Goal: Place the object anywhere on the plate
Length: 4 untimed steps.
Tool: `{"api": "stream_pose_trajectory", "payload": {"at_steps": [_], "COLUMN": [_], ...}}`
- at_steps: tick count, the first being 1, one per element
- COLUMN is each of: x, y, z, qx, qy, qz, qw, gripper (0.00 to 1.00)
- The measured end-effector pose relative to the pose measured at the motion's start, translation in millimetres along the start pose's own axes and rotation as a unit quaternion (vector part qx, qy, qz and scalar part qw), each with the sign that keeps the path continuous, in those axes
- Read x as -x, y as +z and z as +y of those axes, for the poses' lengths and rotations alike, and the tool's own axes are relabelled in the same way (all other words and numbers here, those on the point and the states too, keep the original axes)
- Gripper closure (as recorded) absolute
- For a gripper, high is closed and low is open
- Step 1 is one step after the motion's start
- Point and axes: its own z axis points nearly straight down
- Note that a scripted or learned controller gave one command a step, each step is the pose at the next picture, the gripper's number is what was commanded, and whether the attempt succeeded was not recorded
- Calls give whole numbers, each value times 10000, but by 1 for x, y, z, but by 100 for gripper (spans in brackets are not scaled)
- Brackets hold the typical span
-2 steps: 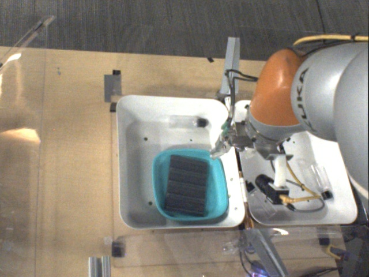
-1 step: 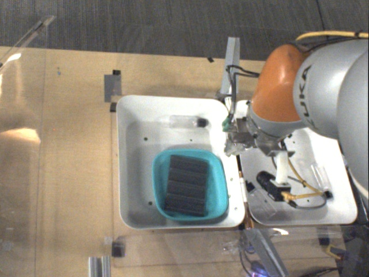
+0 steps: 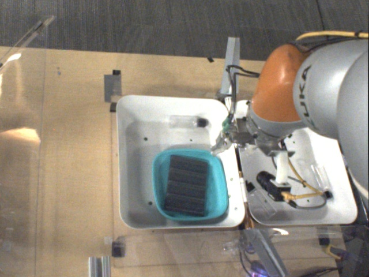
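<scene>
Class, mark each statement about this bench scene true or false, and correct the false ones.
1. The teal plate lies in the view's left bin. True.
2. The dark ridged block lies in the view's right bin. False: it rests on the teal plate.
3. The hand hangs over the middle of the plate. False: it is by the plate's far right corner, near the divide between the left bin and the right bin.
4. A small clear object lies in the left bin, apart from the plate, toward the far wall. True.
</scene>
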Motion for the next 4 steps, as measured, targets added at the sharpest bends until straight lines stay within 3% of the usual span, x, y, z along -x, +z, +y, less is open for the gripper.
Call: {"api": "stream_pose_trajectory", "payload": {"at_steps": [1, 2, 3, 4], "x": [-1, -1, 36, 95], "y": [-11, -11, -187, -242], "z": [2, 2, -26, -52], "qx": [28, 27, 9, 22], "qy": [-16, -14, -103, 424], "qz": [8, 8, -17, -27], "qw": [10000, 10000, 9999, 9991], "gripper": [100, 0, 0, 0]}}
